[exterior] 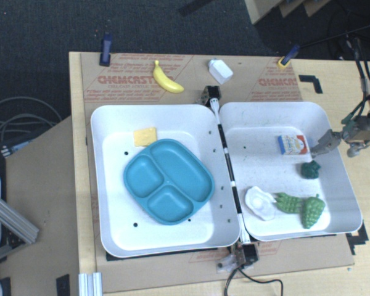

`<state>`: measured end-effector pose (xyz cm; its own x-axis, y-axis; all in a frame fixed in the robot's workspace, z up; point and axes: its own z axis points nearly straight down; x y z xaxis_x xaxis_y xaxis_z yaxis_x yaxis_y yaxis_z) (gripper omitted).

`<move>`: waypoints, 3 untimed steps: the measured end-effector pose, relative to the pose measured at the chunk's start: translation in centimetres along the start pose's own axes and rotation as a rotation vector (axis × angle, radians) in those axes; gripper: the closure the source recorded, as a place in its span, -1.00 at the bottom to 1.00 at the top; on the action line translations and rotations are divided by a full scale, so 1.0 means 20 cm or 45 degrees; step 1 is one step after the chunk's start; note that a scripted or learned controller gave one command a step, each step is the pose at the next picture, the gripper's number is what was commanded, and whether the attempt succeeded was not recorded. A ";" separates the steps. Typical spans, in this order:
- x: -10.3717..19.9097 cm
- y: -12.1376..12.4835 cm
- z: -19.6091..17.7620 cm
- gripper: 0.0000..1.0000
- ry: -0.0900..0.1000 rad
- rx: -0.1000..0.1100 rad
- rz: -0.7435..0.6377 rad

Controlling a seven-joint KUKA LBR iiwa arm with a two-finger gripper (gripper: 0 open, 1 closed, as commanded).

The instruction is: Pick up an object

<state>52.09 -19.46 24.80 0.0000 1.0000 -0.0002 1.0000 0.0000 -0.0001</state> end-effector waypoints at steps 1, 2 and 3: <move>-0.12 0.26 0.81 -1.00 0.011 -0.001 -0.008; -0.09 0.13 0.82 -1.00 0.002 0.002 0.000; -0.09 0.13 0.76 1.00 0.000 -0.003 0.001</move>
<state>54.74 -21.24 9.55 0.0009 1.0000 -0.0005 1.0000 -0.0009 0.0022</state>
